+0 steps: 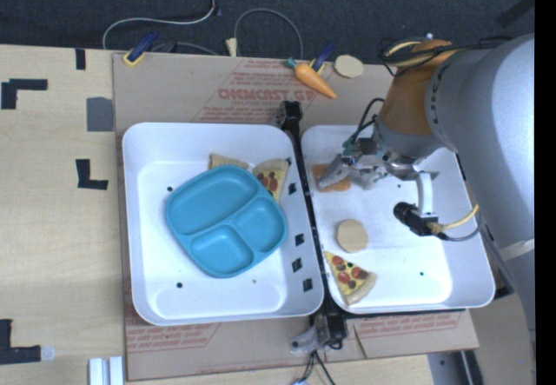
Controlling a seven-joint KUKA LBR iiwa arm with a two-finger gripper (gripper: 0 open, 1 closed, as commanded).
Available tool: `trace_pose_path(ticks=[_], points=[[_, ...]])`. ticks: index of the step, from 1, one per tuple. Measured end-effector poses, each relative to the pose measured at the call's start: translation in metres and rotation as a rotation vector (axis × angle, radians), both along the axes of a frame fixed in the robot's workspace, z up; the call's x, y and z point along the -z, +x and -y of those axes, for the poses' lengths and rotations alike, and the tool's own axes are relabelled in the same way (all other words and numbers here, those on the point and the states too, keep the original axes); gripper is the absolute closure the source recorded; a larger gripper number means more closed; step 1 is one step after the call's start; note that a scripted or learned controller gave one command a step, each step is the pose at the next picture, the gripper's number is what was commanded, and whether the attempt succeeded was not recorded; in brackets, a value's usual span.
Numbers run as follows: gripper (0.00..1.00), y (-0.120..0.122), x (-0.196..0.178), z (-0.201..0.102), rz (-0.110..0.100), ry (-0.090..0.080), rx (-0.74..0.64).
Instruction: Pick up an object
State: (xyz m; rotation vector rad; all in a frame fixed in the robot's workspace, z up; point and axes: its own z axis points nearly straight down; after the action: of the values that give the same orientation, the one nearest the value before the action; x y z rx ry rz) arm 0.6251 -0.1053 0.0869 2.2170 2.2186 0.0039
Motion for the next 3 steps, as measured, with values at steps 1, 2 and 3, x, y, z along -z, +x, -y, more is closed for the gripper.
trace_pose_path(ticks=[1,2,3], points=[[0.0,0.044,0.002,-0.008,-0.011,-0.002,-0.004],[0.0,0.028,0.001,-0.004,-0.002,0.0,-0.001],[1.0,0.029,-0.01,-0.004,0.0,-0.002,-0.002]])
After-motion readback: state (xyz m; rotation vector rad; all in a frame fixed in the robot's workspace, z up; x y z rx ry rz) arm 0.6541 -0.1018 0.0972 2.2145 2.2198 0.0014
